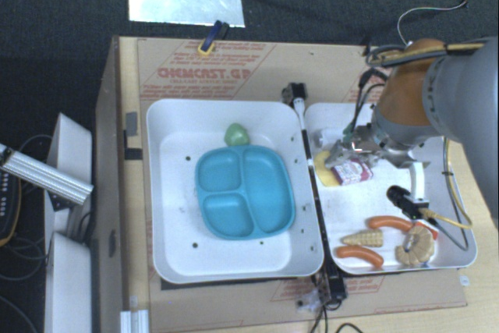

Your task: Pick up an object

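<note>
My gripper [345, 151] hangs low over the upper left part of the right bin [452, 261], with the grey arm and its orange band [405, 93] behind it. Its tip sits right at the top edge of a pink and white packet [355, 171]. A yellow piece [325, 170] lies just left of the packet, against the bin's wall. At the front of the same bin lie two orange sausages [359, 254] [387, 223], a ridged yellow piece [364, 238] and a tan lumpy item [415, 245].
The left bin [168, 168] bears a blue divided plate [244, 192], with a small green lump [237, 135] behind it. A black part with cables [406, 201] hangs over the right bin's middle. A black clamp [296, 94] sits on the rim between the bins.
</note>
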Available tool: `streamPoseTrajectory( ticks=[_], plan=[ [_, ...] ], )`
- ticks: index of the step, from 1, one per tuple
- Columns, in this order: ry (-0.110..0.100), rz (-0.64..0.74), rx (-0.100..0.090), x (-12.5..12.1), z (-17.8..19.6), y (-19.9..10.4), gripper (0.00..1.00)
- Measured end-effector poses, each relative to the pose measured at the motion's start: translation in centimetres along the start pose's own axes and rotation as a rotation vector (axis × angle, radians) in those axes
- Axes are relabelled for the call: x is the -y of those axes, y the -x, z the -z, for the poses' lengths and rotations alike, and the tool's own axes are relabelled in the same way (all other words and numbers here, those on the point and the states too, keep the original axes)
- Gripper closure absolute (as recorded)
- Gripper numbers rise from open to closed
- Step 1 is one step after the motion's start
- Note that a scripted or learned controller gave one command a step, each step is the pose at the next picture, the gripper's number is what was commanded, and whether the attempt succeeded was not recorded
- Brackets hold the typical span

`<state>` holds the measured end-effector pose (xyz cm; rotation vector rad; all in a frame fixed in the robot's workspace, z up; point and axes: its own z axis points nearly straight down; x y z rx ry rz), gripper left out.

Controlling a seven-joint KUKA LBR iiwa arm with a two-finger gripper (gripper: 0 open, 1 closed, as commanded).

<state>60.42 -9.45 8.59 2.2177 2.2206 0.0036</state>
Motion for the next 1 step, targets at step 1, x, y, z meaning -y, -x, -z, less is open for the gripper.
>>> streamPoseTrajectory(
  ticks=[1],
  plan=[
    [0.002,0.001,0.0,-0.09,1.05,-0.02,1.0]
  ],
)
